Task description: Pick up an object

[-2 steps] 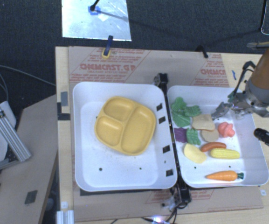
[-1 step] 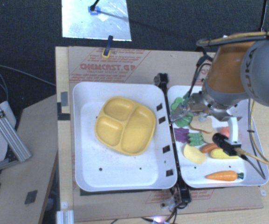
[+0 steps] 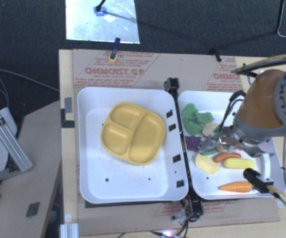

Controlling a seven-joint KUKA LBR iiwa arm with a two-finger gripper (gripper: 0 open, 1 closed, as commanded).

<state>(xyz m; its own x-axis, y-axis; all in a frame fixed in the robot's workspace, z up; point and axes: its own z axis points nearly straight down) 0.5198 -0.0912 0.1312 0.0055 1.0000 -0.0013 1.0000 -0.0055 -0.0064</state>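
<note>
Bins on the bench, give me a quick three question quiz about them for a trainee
1. True or false: the yellow tray lies in the right bin.
2. Which item lies nearest the front rim of the right bin? A) carrot B) green toy C) corn
3. Fill in: the gripper hangs over the ____ bin.

Key: 1 false, it lies in the left bin; 2 A; 3 right.

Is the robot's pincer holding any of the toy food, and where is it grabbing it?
Can't tell. The pincer is low among the food in the right bin.
</note>
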